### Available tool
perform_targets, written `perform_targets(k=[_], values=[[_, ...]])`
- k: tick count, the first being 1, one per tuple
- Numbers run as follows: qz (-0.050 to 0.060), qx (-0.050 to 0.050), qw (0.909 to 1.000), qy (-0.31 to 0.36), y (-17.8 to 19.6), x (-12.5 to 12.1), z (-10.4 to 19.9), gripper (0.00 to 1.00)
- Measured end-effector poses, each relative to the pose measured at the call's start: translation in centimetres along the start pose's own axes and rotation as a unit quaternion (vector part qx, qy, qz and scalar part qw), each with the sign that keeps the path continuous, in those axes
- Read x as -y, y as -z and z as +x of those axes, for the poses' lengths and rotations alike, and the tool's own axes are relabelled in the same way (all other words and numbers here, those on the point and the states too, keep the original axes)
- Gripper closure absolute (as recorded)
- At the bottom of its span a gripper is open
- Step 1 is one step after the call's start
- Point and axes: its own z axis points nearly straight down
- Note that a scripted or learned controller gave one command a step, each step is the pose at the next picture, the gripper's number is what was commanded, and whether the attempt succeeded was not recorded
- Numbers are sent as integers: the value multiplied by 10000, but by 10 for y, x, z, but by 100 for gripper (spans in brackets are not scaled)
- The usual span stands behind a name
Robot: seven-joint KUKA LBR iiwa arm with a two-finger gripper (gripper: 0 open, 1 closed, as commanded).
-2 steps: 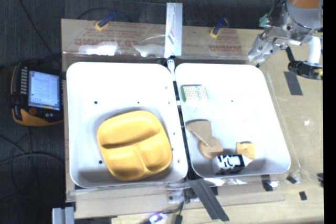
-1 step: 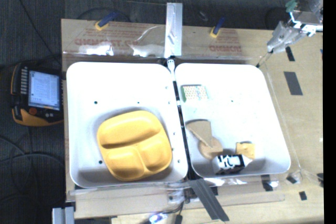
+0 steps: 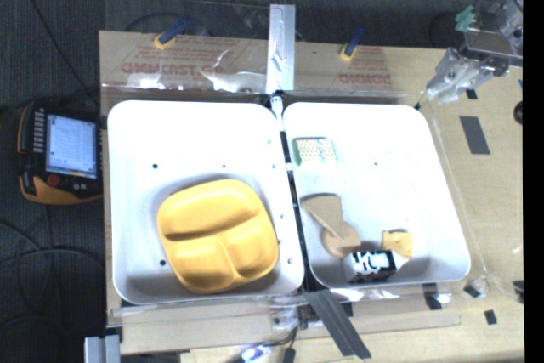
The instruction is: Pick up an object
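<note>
The right bin (image 3: 425,183) holds a small green-and-white dotted square (image 3: 314,150) near its back left. A wooden spoon (image 3: 330,224) lies toward the front, with a black-and-white object (image 3: 371,263) and a tan block (image 3: 398,242) beside it. A large yellow divided plate (image 3: 218,232) lies in the left bin (image 3: 136,149). My gripper (image 3: 449,81) hangs outside the bins, above the bench past the right bin's back right corner, far from every object. Nothing is seen in it.
A metal divider post (image 3: 280,47) stands behind the seam between the bins. A handheld pendant with a lit screen (image 3: 64,150) lies left of the bench. Two yellow-and-blue clamps (image 3: 172,33) sit on the back edge.
</note>
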Motion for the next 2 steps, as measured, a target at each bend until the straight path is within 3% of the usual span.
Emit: perform_targets(k=[1, 2], values=[[5, -3, 9988, -480, 0, 15, 37, 100], [-12, 4, 9998, -181, 2, 47, 66, 100]])
